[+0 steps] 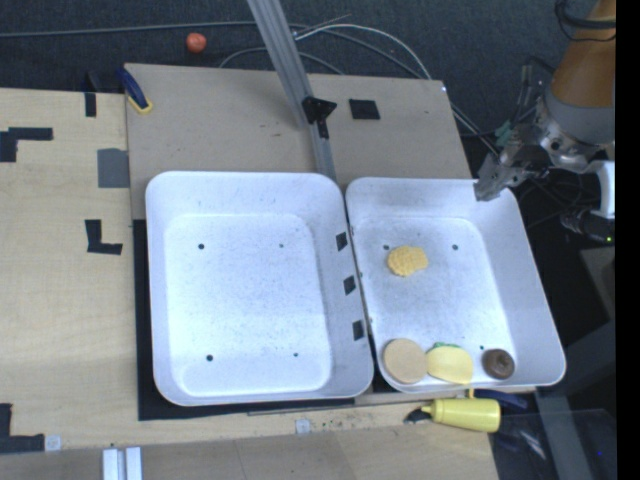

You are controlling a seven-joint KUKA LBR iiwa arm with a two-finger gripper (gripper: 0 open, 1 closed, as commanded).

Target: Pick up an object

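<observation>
The right bin holds a yellow bumpy round piece near its middle. Along its near edge lie a tan disc, a yellow rounded piece with a green edge and a small brown round piece. My gripper hangs at the far right corner of this bin, above its rim, well away from all of the objects. Nothing shows between its fingers.
The left bin sits beside the right one. A grey metal pole slants across the back of the bench. A yellow tool lies just outside the right bin's near edge. A small red ball rests far back.
</observation>
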